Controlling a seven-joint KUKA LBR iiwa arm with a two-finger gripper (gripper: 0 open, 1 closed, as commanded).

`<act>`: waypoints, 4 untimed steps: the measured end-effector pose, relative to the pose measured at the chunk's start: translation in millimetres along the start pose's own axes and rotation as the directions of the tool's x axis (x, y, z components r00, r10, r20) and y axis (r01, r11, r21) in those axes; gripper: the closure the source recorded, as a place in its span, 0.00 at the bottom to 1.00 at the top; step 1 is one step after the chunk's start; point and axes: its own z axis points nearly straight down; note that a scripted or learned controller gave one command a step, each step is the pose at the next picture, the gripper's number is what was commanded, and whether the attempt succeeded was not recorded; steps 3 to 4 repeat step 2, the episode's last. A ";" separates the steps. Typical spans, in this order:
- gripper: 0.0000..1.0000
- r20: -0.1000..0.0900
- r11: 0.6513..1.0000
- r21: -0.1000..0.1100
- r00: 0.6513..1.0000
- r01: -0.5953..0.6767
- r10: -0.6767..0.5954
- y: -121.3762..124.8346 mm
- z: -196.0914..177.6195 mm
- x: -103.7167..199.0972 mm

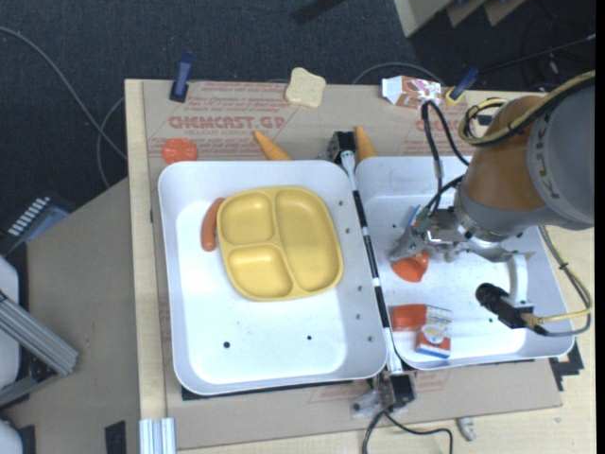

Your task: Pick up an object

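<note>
Arm reaches leftward, hand (412, 246) low (orange band up)

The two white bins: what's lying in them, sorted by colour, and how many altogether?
Yellow: 1, the divided plate in the left bin.
Orange or red: 3, a sausage-like piece beside the plate, a roundish piece and a flat block in the right bin.
White, printed: 1, a small packet.
Total: 5

Two bins sit side by side on the bench (151, 367). In the left bin (274, 348) a divided tray (280, 242) lies toward the back, a sausage (208, 225) touching its left edge. The right bin (492, 343) holds a small carton (434, 331) near its front, and the gripper (412, 250) is in this bin behind the carton
</note>
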 end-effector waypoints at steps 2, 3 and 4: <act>1.00 0.000 1.000 -0.003 1.000 -0.001 0.001 -2.7 7.6 0.7; 1.00 0.000 1.000 -0.003 1.000 -0.001 0.001 -2.7 7.6 0.7; 1.00 0.000 1.000 -0.003 1.000 -0.001 0.001 -2.7 7.6 0.7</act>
